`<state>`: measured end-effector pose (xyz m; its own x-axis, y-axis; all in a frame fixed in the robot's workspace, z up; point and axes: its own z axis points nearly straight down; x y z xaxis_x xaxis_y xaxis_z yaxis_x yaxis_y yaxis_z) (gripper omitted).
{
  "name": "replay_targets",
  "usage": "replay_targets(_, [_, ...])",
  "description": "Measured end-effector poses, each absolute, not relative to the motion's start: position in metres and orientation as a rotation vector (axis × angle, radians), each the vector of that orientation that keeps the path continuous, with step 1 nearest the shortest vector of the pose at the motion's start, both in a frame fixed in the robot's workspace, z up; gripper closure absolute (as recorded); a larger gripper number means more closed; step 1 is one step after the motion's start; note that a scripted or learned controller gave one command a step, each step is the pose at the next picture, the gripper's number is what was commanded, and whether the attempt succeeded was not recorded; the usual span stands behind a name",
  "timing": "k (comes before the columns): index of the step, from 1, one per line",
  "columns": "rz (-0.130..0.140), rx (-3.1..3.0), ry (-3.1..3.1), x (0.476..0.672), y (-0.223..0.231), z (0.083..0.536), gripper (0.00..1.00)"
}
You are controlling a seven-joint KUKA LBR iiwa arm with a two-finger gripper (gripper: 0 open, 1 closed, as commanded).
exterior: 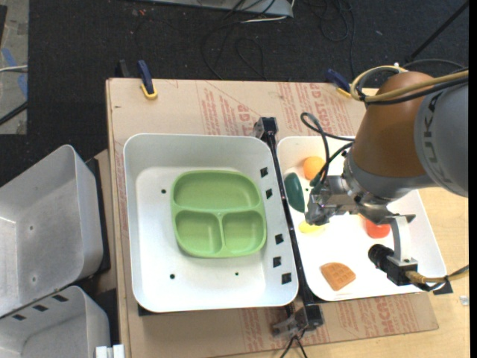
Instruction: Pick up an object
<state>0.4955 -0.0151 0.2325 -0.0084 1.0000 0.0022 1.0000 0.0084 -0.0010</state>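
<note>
My gripper is down inside the right white bin, near its left wall. I can't tell how it's set from this angle.

No object between the fingers that I can see. Nearest candidates:
- Small yellow piece: directly under and touching my tip, mostly hidden, so I can't read its shape or long axis.
- Dark green oblong object: just up-left of me, against the bin's left wall. Long axis runs roughly along that wall, towards the far edge of the bin.
- Orange round ball: beyond me, up the bin, partly behind my cables.
- Red object: to my right, half covered by my wrist.
- Tan-orange flat wedge: below me, towards the near edge, lying apart from the rest with its rounded side towards that edge.

Obstructions: the divider between the bins sits close on my left. A black bracket and cable hang to my lower right.

The left white bin holds a light green three-compartment plastic tray, well to my left.
</note>
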Motion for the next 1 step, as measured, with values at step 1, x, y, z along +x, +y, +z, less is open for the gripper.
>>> replay_targets(1, [-0.003, -2.212, -2.231, 0.4898, 0.0393, 0.2425, 1.00])
